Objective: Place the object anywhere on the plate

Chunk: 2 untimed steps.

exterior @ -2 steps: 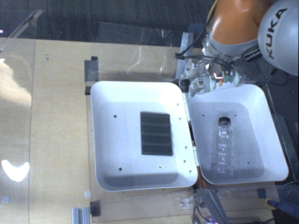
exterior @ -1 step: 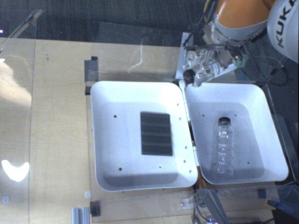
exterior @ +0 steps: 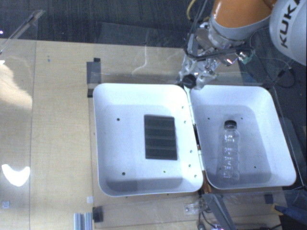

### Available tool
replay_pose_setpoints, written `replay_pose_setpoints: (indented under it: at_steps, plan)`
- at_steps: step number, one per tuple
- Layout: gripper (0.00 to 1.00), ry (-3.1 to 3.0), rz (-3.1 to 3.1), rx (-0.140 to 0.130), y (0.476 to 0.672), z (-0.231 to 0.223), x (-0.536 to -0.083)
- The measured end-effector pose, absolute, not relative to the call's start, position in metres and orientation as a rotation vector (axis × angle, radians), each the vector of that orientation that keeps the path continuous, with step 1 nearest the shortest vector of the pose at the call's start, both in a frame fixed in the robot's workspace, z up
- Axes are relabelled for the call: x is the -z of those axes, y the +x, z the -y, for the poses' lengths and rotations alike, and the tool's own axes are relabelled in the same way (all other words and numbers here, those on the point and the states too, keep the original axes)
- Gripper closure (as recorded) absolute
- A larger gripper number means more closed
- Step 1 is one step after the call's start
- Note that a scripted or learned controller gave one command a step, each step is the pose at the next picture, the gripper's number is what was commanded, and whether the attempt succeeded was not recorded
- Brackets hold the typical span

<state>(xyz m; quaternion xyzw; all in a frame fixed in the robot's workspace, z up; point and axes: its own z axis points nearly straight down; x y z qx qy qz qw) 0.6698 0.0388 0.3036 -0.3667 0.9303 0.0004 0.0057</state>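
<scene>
Clear bottle (exterior: pixel 230 150) alone in right bin (exterior: pixel 268 104); dark ridged plate (exterior: pixel 160 137) in left bin (exterior: pixel 110 128); end effector (exterior: pixel 195 78) state indiscernible.

Bright, soft focus, glare at left

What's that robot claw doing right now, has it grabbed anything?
Gripper: above the bins' far edge; open or shut cannot be told. The clear plastic bottle lies in the right white bin.
</scene>
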Motion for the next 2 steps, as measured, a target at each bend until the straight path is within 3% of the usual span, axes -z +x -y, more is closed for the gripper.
replay_pose_setpoints:
  at_steps: [1,2]
  plan:
    - [1.0,-1.638,-2.672,-0.001,0.67,-0.02,-0.23]
    - [1.0,-1.63,-2.666,-0.001,0.671,-0.022,-0.242]
